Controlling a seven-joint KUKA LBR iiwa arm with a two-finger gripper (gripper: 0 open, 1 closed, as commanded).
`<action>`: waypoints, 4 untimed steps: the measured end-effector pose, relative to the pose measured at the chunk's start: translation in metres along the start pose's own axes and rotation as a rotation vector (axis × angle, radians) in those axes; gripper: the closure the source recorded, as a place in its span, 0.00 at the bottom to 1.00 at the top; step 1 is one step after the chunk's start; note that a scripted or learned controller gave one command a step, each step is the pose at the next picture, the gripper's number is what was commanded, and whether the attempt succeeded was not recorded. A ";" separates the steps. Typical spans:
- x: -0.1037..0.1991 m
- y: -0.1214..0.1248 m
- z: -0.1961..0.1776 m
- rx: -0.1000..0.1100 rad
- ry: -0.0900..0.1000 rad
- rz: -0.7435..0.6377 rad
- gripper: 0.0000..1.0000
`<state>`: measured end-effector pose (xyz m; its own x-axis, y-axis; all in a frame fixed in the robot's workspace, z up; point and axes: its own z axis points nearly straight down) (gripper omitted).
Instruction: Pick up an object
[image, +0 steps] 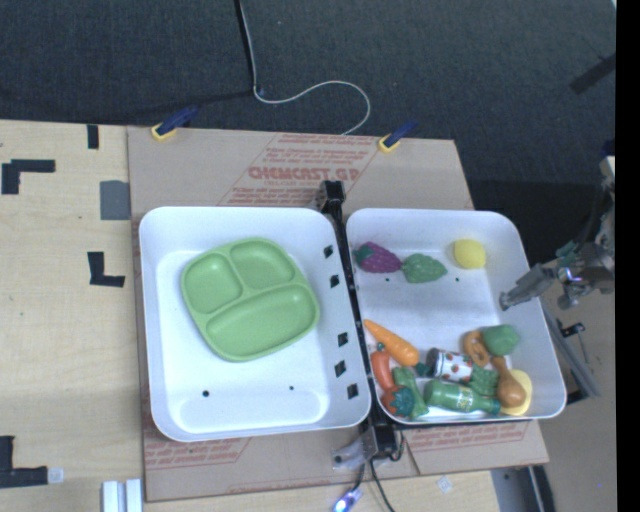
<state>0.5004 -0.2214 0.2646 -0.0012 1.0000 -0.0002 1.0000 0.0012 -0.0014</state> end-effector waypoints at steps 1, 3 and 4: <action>0.078 -0.015 -0.102 -0.011 0.000 -0.009 0.00; 0.146 -0.002 -0.182 -0.010 0.001 -0.009 1.00; 0.237 0.003 -0.108 0.007 0.002 -0.009 1.00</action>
